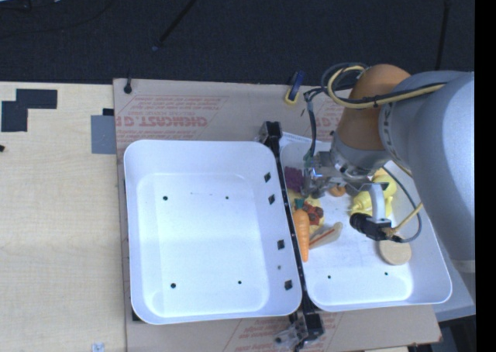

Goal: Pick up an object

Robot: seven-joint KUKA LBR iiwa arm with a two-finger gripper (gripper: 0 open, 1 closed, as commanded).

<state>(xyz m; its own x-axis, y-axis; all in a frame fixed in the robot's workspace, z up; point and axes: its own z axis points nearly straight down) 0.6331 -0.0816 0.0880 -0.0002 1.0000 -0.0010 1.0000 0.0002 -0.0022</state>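
A grey robot arm reaches into the right bin [418, 284], its gripper [322, 176] low over a clutter of toy food; its grip state cannot be told. An orange carrot [301, 236] lies by the divider, probably light, rigid plastic, best pinched mid-length. The left bin [147, 188] holds nothing visible.

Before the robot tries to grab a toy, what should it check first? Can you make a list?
1. Toys lie in the right bin: ok, a carrot, a yellow toy and a tan disc are there.
2. Pincer is above the toys: ok, near the purple toy.
3. Pincer open or shut: cannot tell.
4. Something already held: cannot tell.
5. Carrot easy to grab: not ok, it lies against the wall between the bins.
6. Left bin out of the way: ok.
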